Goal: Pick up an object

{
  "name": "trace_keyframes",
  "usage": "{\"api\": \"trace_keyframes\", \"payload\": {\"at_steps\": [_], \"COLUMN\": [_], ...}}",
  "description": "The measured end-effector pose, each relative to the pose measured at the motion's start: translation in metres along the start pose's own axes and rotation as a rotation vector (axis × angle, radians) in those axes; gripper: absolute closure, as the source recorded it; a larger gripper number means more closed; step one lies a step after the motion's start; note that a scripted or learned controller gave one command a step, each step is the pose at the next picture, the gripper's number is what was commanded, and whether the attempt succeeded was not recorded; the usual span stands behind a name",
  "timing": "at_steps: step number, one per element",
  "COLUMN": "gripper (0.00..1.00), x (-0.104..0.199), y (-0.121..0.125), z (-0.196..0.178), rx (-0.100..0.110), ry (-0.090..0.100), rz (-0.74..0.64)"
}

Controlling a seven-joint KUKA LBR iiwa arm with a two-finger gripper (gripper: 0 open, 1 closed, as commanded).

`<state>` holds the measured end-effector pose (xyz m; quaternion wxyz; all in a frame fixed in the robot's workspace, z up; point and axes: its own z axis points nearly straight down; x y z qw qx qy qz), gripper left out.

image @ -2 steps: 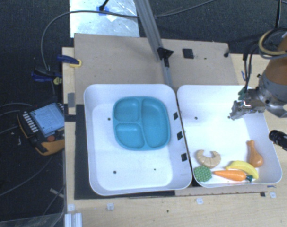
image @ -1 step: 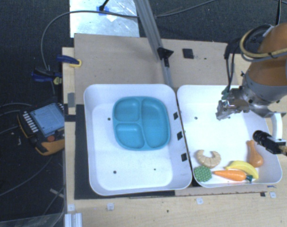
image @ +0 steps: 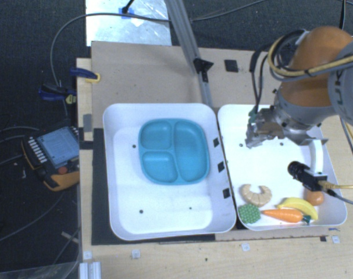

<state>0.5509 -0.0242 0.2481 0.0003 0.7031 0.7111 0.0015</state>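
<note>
Tan table (image: 153, 68) with two shallow white bins side by side, dark carpet all around it. Nearest the camera, along the front edge of the right bin (image: 234, 156), sits a little pile of toy food: a green broccoli-looking piece (image: 249, 214) at the corner, an orange carrot (image: 282, 215) just beside it, a yellow banana (image: 298, 206) touching the carrot from behind, a curled croissant (image: 256, 194) a bit further in, and a small orange ball (image: 315, 198) at the right wall. Left bin (image: 118, 173) holds a blue divided plate (image: 174, 151), lying flat. Further back, the pincer (image: 255, 136) hangs over the far part of the right bin, well apart from the food, nothing in it. Honestly can't tell if it's open or closed, too blurry. Off the table's left there's a handheld controller (image: 53, 156) on the carpet.
</note>
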Motion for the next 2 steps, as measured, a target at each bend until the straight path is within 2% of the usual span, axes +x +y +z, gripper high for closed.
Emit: {"api": "trace_keyframes", "payload": {"at_steps": [2], "gripper": [1.00], "x": [0.111], "y": [-0.001], "z": [0.030], "rx": [0.003], "ry": [0.000], "rz": [0.000]}}
